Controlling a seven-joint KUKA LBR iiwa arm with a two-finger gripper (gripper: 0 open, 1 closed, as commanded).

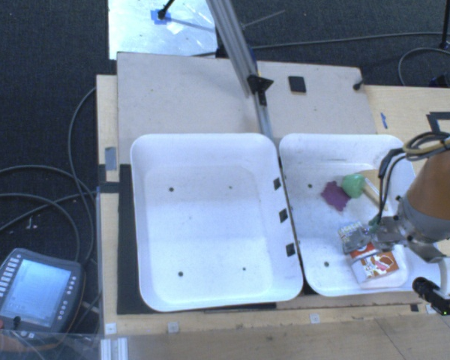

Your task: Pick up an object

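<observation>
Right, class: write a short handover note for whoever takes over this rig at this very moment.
Gripper: low in the right bin, over the red and white packet; finger state unclear.
Things: packet near the bin's front; purple piece and green ball further back, with a wooden stick beside the ball.
Done: nothing seen lifted.
Left: grasp one object and raise it.

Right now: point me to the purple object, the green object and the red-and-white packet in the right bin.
purple object (334, 195): camera view, middle of its top face.
green object (353, 184): camera view, centre of its rounded body.
red-and-white packet (378, 265): camera view, middle of its printed face.
</observation>
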